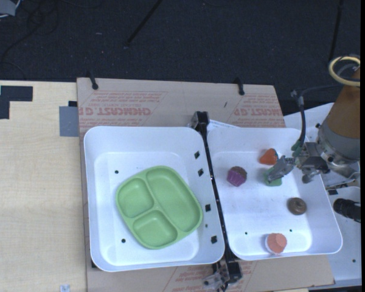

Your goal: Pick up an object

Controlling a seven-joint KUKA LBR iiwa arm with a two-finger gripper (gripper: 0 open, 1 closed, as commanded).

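Observation:
In the right bin [316,239] lie a purple lump [236,176], an orange piece [267,157], a small green piece [273,178], a brown disc [297,206] and an orange-pink disc [276,243]. My gripper [295,170] hangs low over the bin's right part, below the grey and orange arm [347,123]. It is open, with nothing between its fingers. One finger [283,165] points down-left, and its tip is right at the green piece. The other finger [308,176] stands to the right, above the brown disc.
The left bin [100,145] holds a green three-compartment plate [158,207]. A black divider rail [208,181] runs between the bins. Both bins rest on a cardboard sheet [170,105]. A cable [302,117] hangs beside the arm.

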